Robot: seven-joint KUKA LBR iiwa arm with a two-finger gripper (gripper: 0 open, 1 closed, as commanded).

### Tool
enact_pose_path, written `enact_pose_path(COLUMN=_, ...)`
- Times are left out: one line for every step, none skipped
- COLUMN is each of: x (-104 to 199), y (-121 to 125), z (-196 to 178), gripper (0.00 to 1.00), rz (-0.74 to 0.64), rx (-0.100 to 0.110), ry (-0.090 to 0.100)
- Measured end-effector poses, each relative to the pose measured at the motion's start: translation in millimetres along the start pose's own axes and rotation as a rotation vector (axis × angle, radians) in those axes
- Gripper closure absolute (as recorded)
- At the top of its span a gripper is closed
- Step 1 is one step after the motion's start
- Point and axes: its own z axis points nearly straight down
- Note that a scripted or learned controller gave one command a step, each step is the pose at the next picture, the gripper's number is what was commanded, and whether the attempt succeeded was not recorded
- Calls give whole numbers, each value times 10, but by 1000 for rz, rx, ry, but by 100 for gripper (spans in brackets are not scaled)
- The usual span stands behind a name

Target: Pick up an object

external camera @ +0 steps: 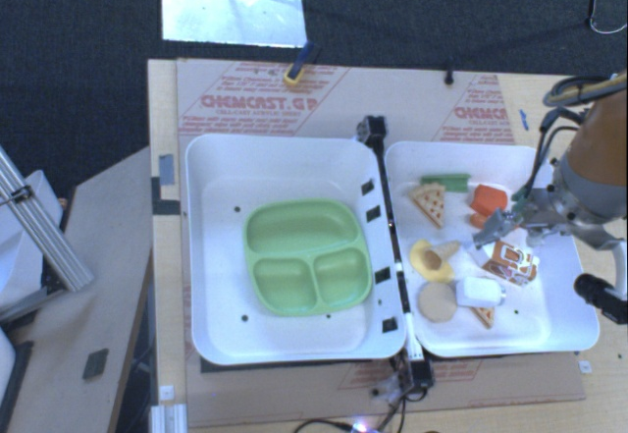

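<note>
Camera view: claw (pixel 502 225) state unclear, above right bin (pixel 559 333); carton (pixel 512 264), orange piece (pixel 488 198) close by.

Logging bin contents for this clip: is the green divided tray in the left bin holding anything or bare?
Bare. The green tray lies flat in the left bin, and all three compartments show plain green. The toy food lies in the right bin.

Two shallow white bins sat side by side: a left bin (pixel 211 254) and a right bin (pixel 564 328). The left bin held one green divided tray (pixel 306 256). The right bin held about eight small toy food pieces, among them one pizza slice (pixel 429 202) and one round cookie (pixel 438 302).
</note>
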Motion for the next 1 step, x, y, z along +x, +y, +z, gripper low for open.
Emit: enact_pose_path(x=3, y=29, z=-60, gripper=0, rz=-3, rx=-12, ry=-3)
